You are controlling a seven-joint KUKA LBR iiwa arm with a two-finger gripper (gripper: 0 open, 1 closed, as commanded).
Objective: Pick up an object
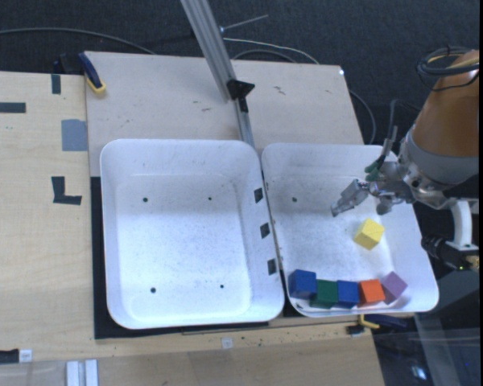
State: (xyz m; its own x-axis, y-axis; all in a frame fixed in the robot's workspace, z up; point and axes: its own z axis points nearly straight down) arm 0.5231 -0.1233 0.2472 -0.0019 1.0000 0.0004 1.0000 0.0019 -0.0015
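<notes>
gripper above right bin, fingers spread, pinching nothing
yellow cube just beside it; blue, green, blue, orange, purple blocks line the bin's near edge

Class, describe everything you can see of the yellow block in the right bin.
The yellow block is a small cube, plain and matte, possibly foam or painted wood. It sits tilted, corner toward the camera, on the floor of the right bin, alone and apart from the row of coloured blocks along the near wall. The tool hangs above and to its left, not touching it.
</notes>
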